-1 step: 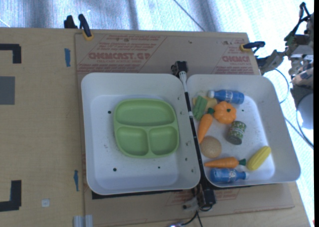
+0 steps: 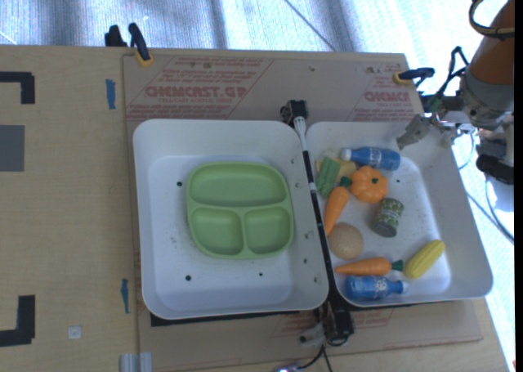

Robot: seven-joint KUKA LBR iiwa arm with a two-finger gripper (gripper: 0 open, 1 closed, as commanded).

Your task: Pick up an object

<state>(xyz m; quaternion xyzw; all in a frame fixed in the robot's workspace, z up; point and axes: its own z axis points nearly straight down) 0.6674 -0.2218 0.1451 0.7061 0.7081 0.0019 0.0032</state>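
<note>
Inventory, worktop (image 2: 65, 223) w/ two shallow white bins side by side.

1. Left white plastic bin (image 2: 155, 199): holds pale green three-compartment plastic plate (image 2: 239, 208), centre; prob. a drop spot.
2. Right white plastic bin (image 2: 458, 223): candidate pick objs, clustered toward its 9 o'clock side:
- blue plastic bottle w/ white cap (image 2: 372, 157), 12 o'clock, lying flat
- small orange toy pumpkin (image 2: 368, 186), just below it
- green toy veg (image 2: 328, 172), 10 o'clock, by bin wall
- orange toy carrot (image 2: 334, 207), slanted, 9 o'clock
- beige round ball (image 2: 346, 240), centre
- small dark-labelled can (image 2: 389, 217), tilted
- second orange carrot (image 2: 365, 266), 6 o'clock
- yellow toy corn cob (image 2: 425, 257), 5 o'clock
- second blue bottle (image 2: 372, 286), 6 o'clock edge
3. Claw (image 2: 417, 132): hangs above bin's 1 o'clock corner, nothing seen in it; opening: can't tell.

Obstruction: pumpkin, veg, carrot touching; corn stands freer.
</note>
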